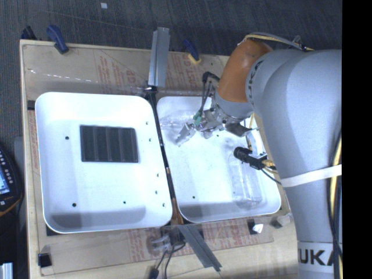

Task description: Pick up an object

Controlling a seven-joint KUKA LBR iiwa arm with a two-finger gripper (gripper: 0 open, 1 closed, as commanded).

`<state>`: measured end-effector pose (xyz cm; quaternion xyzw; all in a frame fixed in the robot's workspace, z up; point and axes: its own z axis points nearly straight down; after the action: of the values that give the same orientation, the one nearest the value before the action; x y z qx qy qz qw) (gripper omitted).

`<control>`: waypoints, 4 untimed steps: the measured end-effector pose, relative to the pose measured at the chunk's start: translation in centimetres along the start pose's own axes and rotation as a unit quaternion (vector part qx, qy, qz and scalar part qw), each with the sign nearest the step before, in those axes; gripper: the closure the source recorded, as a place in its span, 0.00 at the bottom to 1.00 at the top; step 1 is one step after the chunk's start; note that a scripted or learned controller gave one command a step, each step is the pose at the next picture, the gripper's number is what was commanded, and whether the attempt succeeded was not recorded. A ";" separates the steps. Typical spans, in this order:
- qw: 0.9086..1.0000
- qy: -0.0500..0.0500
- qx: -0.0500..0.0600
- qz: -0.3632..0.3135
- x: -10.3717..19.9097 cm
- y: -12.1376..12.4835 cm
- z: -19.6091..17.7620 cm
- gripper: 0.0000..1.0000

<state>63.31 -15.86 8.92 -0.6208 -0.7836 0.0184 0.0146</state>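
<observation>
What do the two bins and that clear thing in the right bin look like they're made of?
Left bin and right bin: likely moulded plastic, white with a slight sheen, going by the rounded corners and soft highlights. The left one has a dark ribbed panel, material unclear. Clear object: seemingly transparent plastic or glass, since the bin floor shows through it; its outline is too faint to tell which.

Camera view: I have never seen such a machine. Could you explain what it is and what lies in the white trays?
One camera looks down at a slant on a wooden bench. The big grey shape with an orange band is a robot arm reaching in from the right. Its gripper hangs over the right bin, near something pale and crumpled; I cannot tell what it is, or whether it is held. A clear object lies by that bin's right wall. The left bin holds a dark ribbed rectangle.
</observation>
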 end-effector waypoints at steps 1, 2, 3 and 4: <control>0.988 0.003 -0.023 0.154 -3.4 -2.0 -8.2 0.00; 0.987 0.004 -0.022 0.161 -3.5 -0.9 -12.2 0.00; 0.987 0.004 -0.022 0.161 -3.5 -0.9 -12.2 0.00; 0.974 0.006 -0.021 0.227 -1.2 -8.9 -15.7 0.00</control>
<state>55.65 -18.90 25.02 -0.7828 -0.6223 0.0011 0.0016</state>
